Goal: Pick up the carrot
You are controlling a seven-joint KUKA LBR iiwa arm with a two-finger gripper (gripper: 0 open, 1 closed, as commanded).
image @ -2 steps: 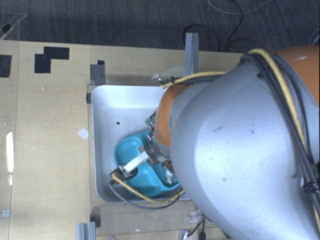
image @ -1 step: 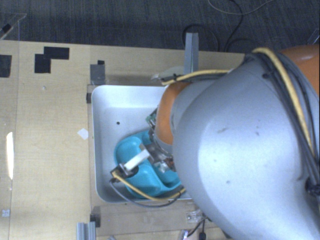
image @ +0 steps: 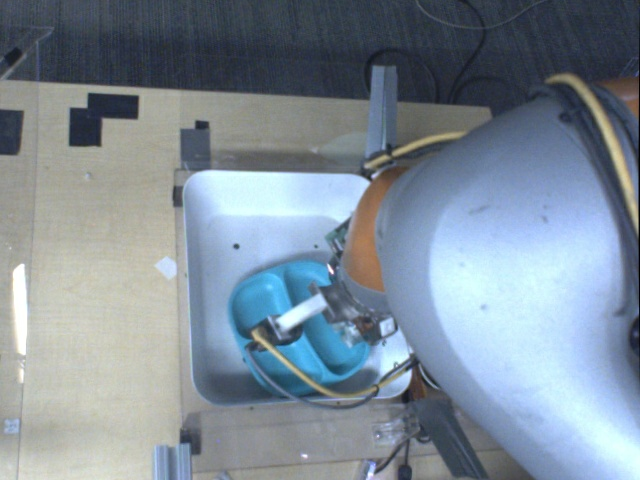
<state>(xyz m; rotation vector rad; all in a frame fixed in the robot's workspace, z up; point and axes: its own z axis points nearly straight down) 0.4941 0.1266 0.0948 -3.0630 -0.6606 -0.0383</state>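
The large grey arm with its orange band (image: 365, 238) fills the right of the frame and reaches down to the lower middle, into a shallow white plastic bin (image: 210, 268) that sits on the pale wooden table (image: 90, 268). The gripper (image: 350, 320) hangs low over the bin's lower right part, at the right edge of a rounded turquoise plastic object (image: 265, 293), perhaps a hollow bowl or scoop, which lies by the bin's lower wall. Whether the gripper is released or clenched I cannot tell, since the wrist blocks the view from above.

Where the carrot lies cannot be told either. The arm covers the bin's right side, so it may be hidden beneath the wrist or behind the turquoise object. Judging by the low pose, this looks like a grasp attempt, with the turquoise object close enough to get in the way.
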